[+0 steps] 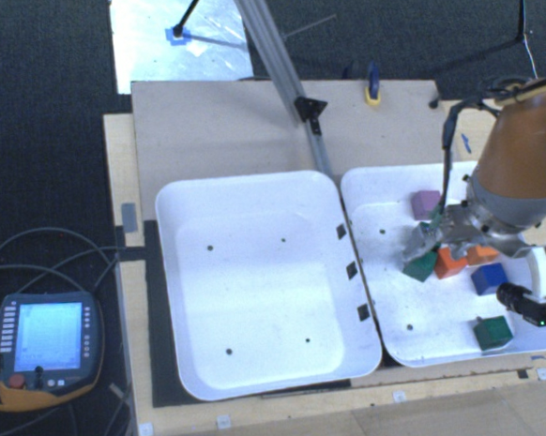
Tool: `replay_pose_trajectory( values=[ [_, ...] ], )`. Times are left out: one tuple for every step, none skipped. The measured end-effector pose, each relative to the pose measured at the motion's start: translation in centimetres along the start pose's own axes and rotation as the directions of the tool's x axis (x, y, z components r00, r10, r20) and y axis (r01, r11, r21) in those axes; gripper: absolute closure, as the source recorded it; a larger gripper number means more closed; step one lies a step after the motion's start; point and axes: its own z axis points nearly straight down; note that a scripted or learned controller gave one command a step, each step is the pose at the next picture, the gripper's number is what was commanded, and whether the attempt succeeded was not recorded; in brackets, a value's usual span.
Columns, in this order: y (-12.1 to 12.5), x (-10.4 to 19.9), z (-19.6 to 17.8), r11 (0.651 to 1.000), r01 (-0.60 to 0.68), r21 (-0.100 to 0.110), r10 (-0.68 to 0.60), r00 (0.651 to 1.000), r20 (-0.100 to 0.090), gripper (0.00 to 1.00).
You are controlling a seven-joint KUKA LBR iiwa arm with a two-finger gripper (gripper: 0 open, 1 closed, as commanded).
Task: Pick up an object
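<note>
Claw [428,245] low over green block [419,269] (grip indiscernible), orange block [451,262] perhaps half-hidden beneath.

Several blocks [451,262] lie in the right bin [395,334], beside the left bin [265,354].

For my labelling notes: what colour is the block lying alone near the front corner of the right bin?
Dark green, seen in the camera view.
</note>
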Motion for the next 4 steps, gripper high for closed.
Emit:
replay_pose_trajectory(
  values=[
    [0.0, 0.0, 0.0, 1.000, -0.001, -0.001, 0.001, 1.000, 0.000, 0.00],
    [0.5, 0.7, 5.8, 1.000, -0.001, 0.005, 0.001, 1.000, 0.000, 0.00],
    [1.2, 0.4, 7.8, 1.000, -0.002, -0.024, 0.002, 1.000, 0.008, 0.00],
    [1.3, 0.4, 6.9, 1.000, 0.001, -0.025, 0.000, 1.000, 0.007, 1.00]
  ],
)
